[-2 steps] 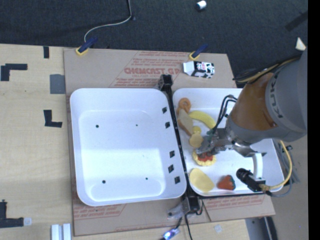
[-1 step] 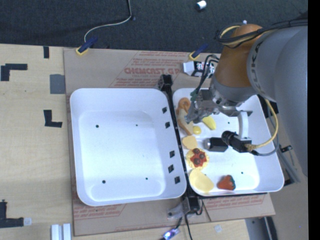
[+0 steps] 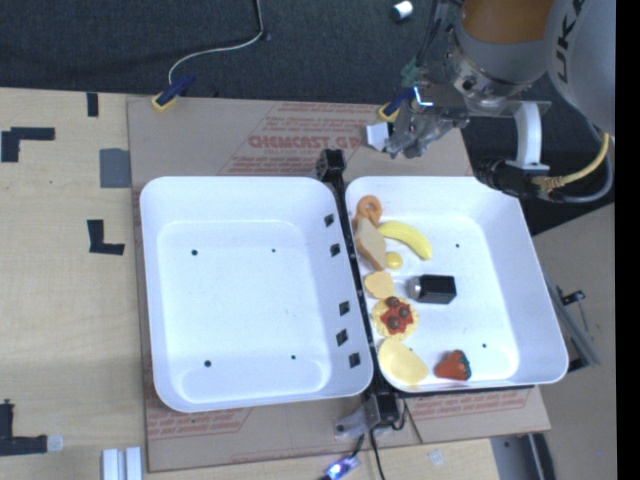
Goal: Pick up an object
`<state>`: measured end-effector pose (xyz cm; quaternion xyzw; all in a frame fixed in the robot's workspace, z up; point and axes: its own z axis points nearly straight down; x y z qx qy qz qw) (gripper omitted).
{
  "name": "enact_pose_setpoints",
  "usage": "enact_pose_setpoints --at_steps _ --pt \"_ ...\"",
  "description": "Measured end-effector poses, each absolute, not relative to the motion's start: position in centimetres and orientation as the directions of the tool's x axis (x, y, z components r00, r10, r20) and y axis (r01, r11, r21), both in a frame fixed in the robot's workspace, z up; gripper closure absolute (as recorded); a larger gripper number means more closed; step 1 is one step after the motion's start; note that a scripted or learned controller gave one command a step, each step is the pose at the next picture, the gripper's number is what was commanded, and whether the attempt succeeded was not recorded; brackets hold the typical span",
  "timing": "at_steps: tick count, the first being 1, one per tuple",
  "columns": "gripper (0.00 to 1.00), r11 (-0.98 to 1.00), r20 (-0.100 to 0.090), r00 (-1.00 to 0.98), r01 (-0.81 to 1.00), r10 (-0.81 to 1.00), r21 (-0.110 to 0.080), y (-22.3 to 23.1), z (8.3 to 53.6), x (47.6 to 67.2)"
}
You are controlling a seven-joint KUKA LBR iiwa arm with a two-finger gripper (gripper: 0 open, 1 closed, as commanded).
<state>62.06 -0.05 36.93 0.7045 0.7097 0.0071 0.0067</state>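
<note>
The right bin [image 3: 500,228] holds several small items along its left side: an orange ring [image 3: 369,208], a tan wedge [image 3: 371,243], a yellow banana [image 3: 405,238], a black box [image 3: 433,288], a small yellow disc [image 3: 379,285], a piece with red berries [image 3: 396,316], a pale yellow oval [image 3: 402,362] and a red strawberry [image 3: 452,365]. My gripper [image 3: 405,140] hangs above the bench just beyond the right bin's far edge, clear of all the items. Nothing shows between its fingers.
The left bin [image 3: 240,288] stands beside the right one, joined by a black clip strip [image 3: 345,278]. Both rest on a cardboard sheet [image 3: 290,143]. A cable with a blue and yellow plug [image 3: 172,92] lies at the back left. The arm body [image 3: 520,28] fills the upper right.
</note>
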Motion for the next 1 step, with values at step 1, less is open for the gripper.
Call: enact_pose_setpoints --at_steps 1 --pt "1.0 0.009 0.001 -0.009 1.0 1.0 -0.01 9.16 25.85 59.33"
